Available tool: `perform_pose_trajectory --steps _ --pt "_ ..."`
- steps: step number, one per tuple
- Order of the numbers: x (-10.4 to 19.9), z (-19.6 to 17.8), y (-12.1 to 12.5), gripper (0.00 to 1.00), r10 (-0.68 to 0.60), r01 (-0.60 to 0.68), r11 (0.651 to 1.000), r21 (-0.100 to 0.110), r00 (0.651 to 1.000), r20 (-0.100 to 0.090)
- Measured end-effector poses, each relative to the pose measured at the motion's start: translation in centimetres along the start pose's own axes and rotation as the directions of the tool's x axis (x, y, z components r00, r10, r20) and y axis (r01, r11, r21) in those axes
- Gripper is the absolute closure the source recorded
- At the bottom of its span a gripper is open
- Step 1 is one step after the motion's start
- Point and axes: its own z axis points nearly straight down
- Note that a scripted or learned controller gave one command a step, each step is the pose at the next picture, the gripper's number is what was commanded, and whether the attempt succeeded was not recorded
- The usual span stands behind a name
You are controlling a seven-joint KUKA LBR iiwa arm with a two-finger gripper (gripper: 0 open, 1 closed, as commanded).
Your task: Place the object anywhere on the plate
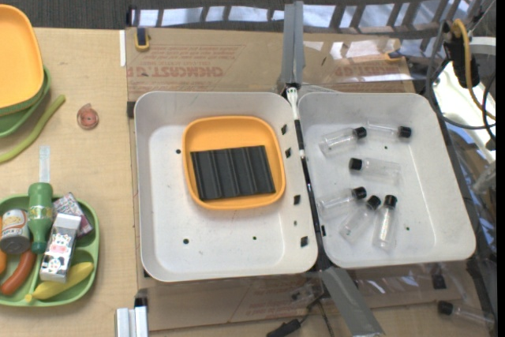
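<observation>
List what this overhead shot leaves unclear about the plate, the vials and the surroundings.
- Clear vials in the right bin: their transparent bodies fade into the white floor, so the exact count and whether they hold anything is uncertain; the black caps are what stands out.
- Orange plate in the left bin: the dark ribbed block covers its centre.
- Yellow dish and green tray: cut off by the left edge.

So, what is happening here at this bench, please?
Nothing is being handled at this moment. The left bin holds an orange plate with a dark ribbed pad lying on it. The right bin holds several small clear vials with black caps, scattered and lying on their sides. None of them is on the plate yet, so the placing is not done.
</observation>
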Motion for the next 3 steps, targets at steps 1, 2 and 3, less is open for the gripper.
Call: perform_pose_trajectory --steps 1,2,3 --pt "-0.2 1.6 -0.4 0.00 -0.325 0.325 0.946 0.001 0.946 0.000" --pt "0.7 -0.3 0.4 0.00 -0.421 0.421 0.907 0.003 0.907 0.000" --pt "-0.2 -1.4 1.2 0.00 -0.430 0.430 0.903 0.004 0.903 -0.001"
